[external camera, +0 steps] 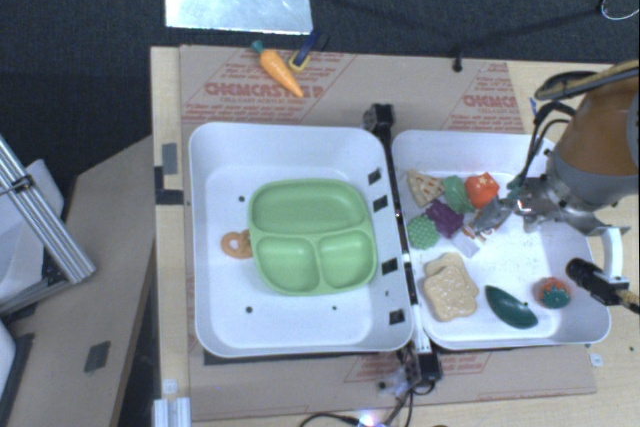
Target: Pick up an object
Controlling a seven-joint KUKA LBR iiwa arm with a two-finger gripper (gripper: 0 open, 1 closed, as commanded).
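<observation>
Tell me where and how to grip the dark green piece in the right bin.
Grip the dark green piece across its narrow width at the middle, coming straight down from above. It lies flat and long, slanting toward the bin's front right, with bare floor on both long sides. The cracker to its left sits apart, so the fingers probably have room. The gripper is further back, over the toy cluster.

"CHEMCAST" in red, repeated, on brown board point(330, 75)
</observation>
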